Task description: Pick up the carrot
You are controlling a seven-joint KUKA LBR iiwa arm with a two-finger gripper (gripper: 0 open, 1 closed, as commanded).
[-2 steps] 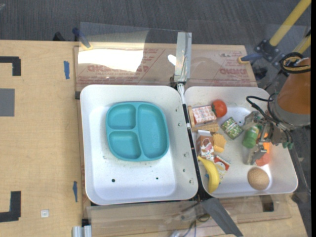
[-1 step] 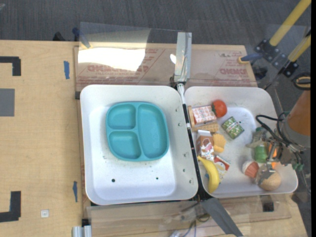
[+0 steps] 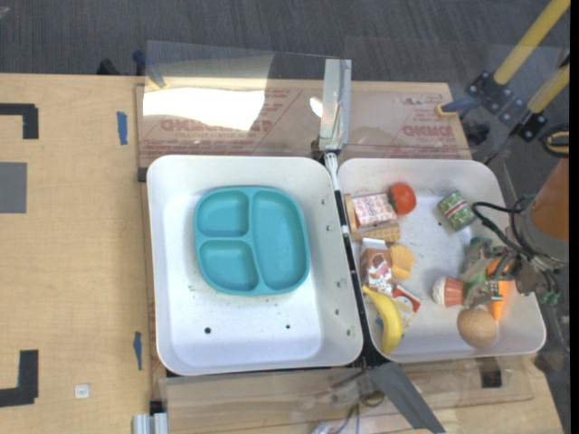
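The carrot (image 3: 497,310) is a small orange stub with a tapered tip, lying near the right bin's (image 3: 425,344) front right corner, just beside a round tan potato-like ball (image 3: 478,327). The claw (image 3: 488,274) sits low directly over it, a cluttered dark mechanism with cables; whether it is apart or together cannot be told (wires and orange bits blur the outline). The arm's orange band (image 3: 554,208) shows at the right edge.

Also in the right bin are a glossy red tomato (image 3: 402,198), a curved yellow banana (image 3: 386,316), a green can (image 3: 456,211) and printed cartons (image 3: 373,212). The left bin (image 3: 181,333) holds a smooth teal divided plate (image 3: 251,240). Both white bins rest on the cardboard-topped counter (image 3: 63,269).
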